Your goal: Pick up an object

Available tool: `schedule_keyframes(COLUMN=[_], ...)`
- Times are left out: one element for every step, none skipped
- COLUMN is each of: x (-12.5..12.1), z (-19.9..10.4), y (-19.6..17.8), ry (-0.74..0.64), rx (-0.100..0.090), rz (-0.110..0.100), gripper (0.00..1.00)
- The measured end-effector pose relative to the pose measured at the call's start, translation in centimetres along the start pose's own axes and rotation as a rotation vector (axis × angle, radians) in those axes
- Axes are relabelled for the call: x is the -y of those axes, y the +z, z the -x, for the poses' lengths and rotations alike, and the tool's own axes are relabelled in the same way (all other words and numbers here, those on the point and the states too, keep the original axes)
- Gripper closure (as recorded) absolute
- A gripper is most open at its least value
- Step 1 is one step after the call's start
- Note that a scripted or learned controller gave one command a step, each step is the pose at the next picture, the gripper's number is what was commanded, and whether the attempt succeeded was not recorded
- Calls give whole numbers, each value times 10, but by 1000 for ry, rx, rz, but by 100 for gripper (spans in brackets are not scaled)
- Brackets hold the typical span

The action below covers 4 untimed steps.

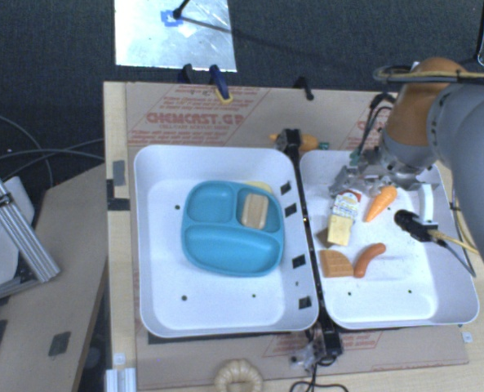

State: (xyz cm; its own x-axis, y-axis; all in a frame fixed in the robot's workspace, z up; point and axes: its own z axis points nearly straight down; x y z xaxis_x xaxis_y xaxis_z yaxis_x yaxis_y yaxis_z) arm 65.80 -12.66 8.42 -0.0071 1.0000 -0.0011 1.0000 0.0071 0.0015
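My gripper (349,180) hangs over the far left part of the right bin (405,300). Just under it lies a white and yellow packet with a red top (343,217); I cannot see whether they touch. An orange carrot (379,202) lies right of the packet. Nearer the front are a tan toast slice (335,262) and a red-brown sausage (369,259). In the left bin (160,243) sits a blue divided plate (225,243) with a tan bread piece (255,211) in its upper right compartment.
The grey arm with its orange band (425,104) comes in from the upper right over the right bin's far edge. A small yellow thing (308,143) lies behind the divider between the bins. A shiny sheet (175,23) lies beyond the bench.
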Motion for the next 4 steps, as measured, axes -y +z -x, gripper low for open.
schedule_keyframes(x=[-1,-3,-4,-5], z=[0,-5,-15,-15], y=[-13,-57,-111,-141], ry=[-1,2,1,1], rx=[0,-1,-1,-1], rz=[4,3,1,1], gripper=[100,100,100,100])
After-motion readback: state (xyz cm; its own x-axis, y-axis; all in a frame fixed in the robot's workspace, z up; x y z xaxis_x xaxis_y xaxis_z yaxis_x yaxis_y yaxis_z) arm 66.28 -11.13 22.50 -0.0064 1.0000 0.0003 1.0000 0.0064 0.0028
